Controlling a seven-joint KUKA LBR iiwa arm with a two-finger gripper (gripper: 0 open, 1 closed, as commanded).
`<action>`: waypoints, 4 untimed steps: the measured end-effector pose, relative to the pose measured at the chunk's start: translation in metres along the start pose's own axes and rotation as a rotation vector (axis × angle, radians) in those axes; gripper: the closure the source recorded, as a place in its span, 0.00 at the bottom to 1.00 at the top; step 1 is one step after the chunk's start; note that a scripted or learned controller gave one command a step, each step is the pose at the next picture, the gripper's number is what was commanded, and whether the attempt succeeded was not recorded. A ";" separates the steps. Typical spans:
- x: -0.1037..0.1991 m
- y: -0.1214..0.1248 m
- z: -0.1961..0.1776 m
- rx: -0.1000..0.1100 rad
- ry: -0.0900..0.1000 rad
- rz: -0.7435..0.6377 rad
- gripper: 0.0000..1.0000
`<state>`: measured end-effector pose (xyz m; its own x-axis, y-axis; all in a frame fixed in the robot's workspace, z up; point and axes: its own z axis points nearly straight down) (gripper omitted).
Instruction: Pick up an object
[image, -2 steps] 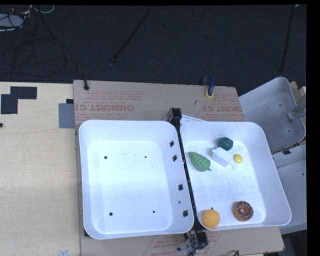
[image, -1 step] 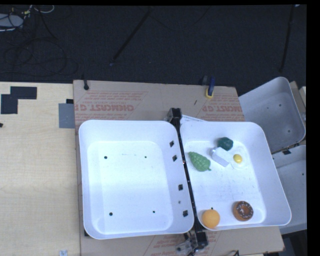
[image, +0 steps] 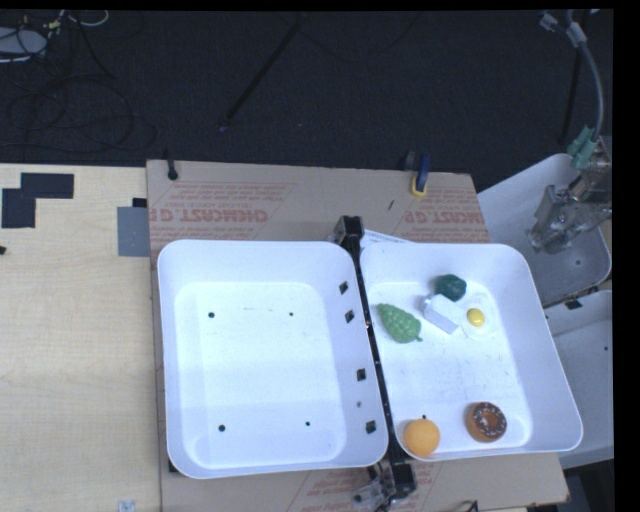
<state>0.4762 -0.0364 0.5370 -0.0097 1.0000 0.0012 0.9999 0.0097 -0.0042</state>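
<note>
Behind the bench the floor is dark, with loose black cables (image: 90, 110) trailing across it. The pale wooden bench top (image: 70, 330) carries a sheet of printed brown cardboard (image: 300, 200), pinned at its far edge by a small blue and yellow clamp (image: 421, 175), presumably so it cannot slide. On it sit the two shallow white plastic bins, held side by side by a black strip of clips (image: 362, 375) along their shared wall.

Everything there is to pick lies in the right-hand bin (image: 520, 340), the one nearer the arm. Towards its far side are a bumpy green toy vegetable (image: 398, 323), a dark green rounded piece (image: 451, 287), a small pale grey block (image: 438, 316) and a white toy fried egg with a yellow yolk (image: 476, 318). The block lies just beside the egg, perhaps touching it. Near the front wall sit an orange ball (image: 421, 437) and a brown toy doughnut (image: 486, 421), apart from each other and easier targets, I would judge. The left-hand bin (image: 260, 262) shows bare white floor with a few dark holes.

The grey metal gripper (image: 562, 215) hangs off to the right, outside the bins and well apart from every object. It is small, partly cut off and muddled against the grey surface behind, so I cannot tell whether it is open or closed; nothing appears to be in it. The dark green piece is too small to identify.
</note>
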 end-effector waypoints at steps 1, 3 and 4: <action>0.110 0.003 0.000 -0.001 0.000 -0.004 1.00; 0.041 0.000 0.010 0.000 -0.005 0.025 1.00; 0.119 0.001 0.014 0.001 -0.001 0.002 1.00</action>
<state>0.4755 0.0831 0.5228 -0.0082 1.0000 -0.0001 1.0000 0.0082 -0.0057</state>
